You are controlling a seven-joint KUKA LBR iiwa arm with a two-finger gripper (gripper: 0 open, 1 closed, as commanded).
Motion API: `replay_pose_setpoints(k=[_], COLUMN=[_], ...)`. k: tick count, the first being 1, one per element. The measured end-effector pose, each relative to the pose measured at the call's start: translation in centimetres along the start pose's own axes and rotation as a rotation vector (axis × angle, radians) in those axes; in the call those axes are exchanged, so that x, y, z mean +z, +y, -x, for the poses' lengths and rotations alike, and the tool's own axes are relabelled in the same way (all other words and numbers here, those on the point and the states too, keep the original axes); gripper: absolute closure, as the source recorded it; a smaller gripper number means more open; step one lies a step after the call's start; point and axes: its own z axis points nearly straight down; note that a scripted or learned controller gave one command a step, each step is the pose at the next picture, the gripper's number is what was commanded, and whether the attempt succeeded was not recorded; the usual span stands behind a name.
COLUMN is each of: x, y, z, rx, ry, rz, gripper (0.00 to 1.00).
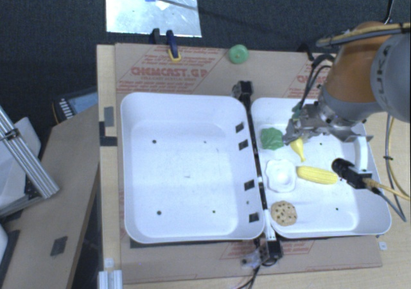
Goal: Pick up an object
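Camera view, looking down at a slant: I note two white bins side by side, and every loose item sits in the right bin [369, 217], which I judge is the source for this pick. The left bin [186, 166] holds nothing I can make out.

The gripper [297, 137] is down inside the right bin near its upper left area. A small yellow tapered piece [298, 148] shows directly at the fingertips and hangs point-down, so it appears to be pinched between narrowly set fingers; I cannot confirm how firm the contact is.

Just beside it to the left lies a green crumpled item [271, 138], close to the gripper but apparently not in it. Below sit a white lumpy item [280, 175], a yellow corn cob [316, 175] lying flat, and a brown speckled cookie [283, 213] near the bin's front corner.

The yellow piece is short, smooth, bright and cone-like.
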Motion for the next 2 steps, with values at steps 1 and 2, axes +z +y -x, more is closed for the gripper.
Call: replay_pose_setpoints(k=[1, 2], x=[0.6, -0.4], y=[-1.8, -1.6], z=[-7.0, -12.6], rx=[-0.004, -0.004], ry=[0.002, 0.001], rz=[-0.009, -0.006], gripper=[1.0, 1.0])
